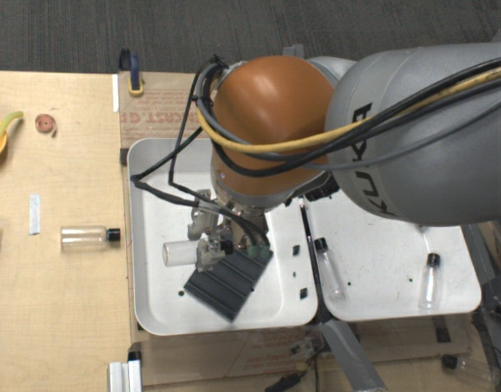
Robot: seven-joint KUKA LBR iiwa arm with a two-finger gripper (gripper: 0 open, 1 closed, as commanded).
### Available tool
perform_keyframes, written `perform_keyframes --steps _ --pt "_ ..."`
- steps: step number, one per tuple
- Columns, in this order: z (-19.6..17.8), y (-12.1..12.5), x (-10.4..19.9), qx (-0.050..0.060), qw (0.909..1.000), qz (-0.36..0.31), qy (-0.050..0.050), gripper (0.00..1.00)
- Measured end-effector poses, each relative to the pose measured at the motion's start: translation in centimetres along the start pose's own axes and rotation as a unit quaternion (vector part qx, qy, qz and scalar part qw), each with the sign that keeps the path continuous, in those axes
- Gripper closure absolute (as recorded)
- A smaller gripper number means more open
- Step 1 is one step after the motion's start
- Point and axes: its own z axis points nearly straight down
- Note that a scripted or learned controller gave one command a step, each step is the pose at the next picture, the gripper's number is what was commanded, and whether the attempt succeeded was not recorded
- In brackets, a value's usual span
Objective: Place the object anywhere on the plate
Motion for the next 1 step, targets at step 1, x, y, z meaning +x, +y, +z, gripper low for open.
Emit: perform_keyframes --steps 1 --pt "13.51 -0.16 -1.20 0.000 0.9990 -0.045 0.001 1.00"
